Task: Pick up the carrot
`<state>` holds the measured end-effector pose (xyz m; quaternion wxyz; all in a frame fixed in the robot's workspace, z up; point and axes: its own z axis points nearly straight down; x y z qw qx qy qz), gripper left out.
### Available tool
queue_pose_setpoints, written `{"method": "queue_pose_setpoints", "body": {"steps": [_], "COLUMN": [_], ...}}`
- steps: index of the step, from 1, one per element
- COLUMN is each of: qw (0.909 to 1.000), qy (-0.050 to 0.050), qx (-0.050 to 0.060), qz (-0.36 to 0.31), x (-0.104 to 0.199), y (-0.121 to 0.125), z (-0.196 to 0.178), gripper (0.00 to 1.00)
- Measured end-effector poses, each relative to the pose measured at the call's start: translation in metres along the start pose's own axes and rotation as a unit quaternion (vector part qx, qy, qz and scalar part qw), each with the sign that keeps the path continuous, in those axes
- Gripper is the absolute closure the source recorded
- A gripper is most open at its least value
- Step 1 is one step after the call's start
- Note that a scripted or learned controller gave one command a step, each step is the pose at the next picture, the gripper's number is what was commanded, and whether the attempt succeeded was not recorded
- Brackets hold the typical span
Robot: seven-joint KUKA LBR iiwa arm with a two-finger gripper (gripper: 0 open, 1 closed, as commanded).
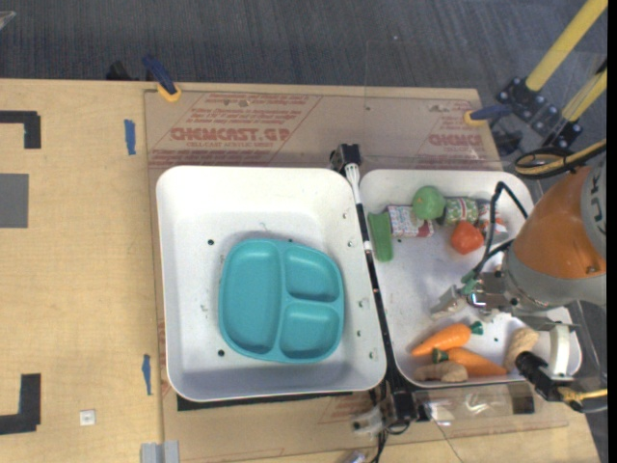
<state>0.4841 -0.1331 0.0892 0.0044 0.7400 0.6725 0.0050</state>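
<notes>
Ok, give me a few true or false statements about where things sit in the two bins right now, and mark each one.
1. The teal plate lies in the left bin. True.
2. The carrot lies on the teal plate. False: it lies in the right bin, near the front wall.
3. The gripper is over the right bin. True.
4. The green ball sits in the left bin. False: it sits near the back of the right bin.
5. The teal plate has several compartments. True.
</notes>
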Motion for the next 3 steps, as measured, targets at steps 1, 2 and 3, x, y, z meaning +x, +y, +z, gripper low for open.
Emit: {"method": "queue_pose_setpoints", "body": {"steps": [1,2,3], "qw": [0.9937,0.9783,0.9358], "qy": [-0.003,-0.001,0.0], "qx": [-0.001,0.0,0.002], "qz": [-0.112,-0.207,-0.352], "x": [0.013,0.01,0.033], "y": [-0.001,-0.001,-0.004], "z": [0.0,0.0,-0.001], "gripper": [0.0,0.0,0.0]}}
